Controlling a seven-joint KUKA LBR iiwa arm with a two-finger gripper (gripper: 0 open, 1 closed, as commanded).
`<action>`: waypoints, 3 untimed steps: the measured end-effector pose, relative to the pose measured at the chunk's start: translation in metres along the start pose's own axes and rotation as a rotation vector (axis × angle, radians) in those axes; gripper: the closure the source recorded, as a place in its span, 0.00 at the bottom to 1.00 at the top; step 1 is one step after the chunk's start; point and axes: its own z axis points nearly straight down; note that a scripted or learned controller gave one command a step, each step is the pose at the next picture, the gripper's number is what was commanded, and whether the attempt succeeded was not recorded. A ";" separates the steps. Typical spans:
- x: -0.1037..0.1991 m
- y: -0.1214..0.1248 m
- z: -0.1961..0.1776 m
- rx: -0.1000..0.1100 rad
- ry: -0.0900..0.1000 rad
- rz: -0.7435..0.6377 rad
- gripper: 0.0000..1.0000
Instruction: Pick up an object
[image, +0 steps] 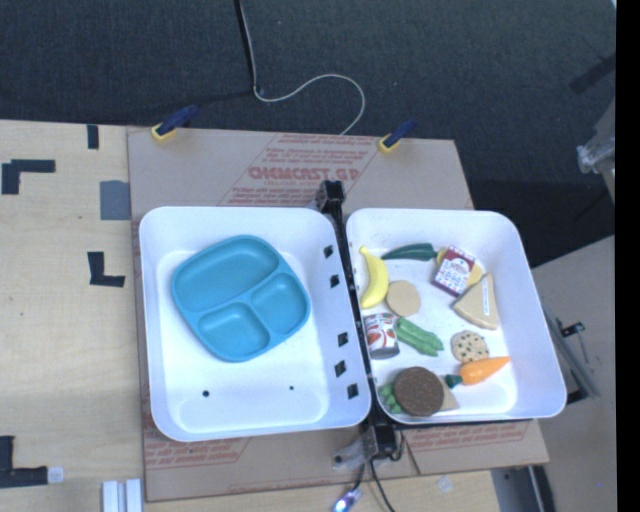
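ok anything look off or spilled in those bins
Nothing spilled or damaged. The toy food, including the banana, can and carrot, lies loosely inside the right bin. The blue plate sits askew in the left bin, rotated relative to its walls.

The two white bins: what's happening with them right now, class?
Nothing is being handled at this moment. The left bin holds a blue divided plate. The right bin holds a scatter of toy food: a banana, a can, a green pea pod, a cookie, a carrot, a burger patty, a sandwich wedge and a small red box. All of it lies untouched, so the pick has not yet begun.
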 end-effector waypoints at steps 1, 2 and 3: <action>0.000 0.000 -0.010 0.000 -0.001 -0.001 1.00; 0.001 0.001 -0.020 0.000 -0.001 -0.001 1.00; 0.001 0.001 -0.030 0.000 -0.002 -0.002 1.00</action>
